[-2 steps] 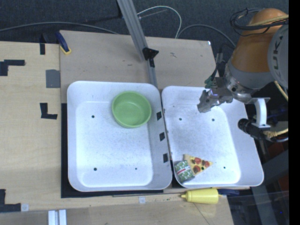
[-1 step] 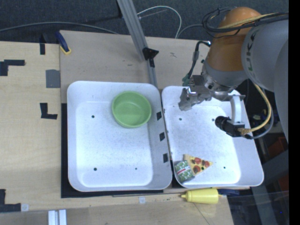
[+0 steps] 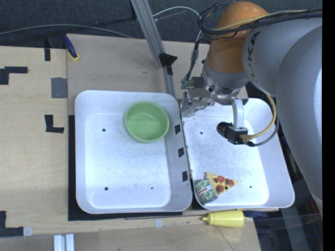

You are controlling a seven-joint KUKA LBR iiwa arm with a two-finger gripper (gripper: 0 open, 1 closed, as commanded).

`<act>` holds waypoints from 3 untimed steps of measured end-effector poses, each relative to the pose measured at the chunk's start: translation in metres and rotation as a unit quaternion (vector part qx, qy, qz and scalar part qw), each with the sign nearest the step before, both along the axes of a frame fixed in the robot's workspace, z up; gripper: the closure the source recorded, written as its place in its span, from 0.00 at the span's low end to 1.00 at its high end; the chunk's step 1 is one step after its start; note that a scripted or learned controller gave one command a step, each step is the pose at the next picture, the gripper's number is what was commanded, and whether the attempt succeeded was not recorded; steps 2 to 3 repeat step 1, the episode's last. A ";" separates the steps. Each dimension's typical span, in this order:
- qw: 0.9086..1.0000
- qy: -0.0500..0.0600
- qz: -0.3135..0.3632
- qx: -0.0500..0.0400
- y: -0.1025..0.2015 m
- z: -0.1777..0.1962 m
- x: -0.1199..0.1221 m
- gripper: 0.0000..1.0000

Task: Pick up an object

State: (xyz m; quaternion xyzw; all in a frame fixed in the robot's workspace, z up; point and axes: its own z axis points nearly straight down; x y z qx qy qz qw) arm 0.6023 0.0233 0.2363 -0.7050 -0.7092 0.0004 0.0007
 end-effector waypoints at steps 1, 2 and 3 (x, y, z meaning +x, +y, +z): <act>1.000 -0.001 0.000 0.001 0.057 0.004 0.022 1.00; 1.000 -0.001 0.000 0.001 0.057 0.004 0.022 1.00; 1.000 -0.001 0.000 0.001 0.057 0.004 0.022 1.00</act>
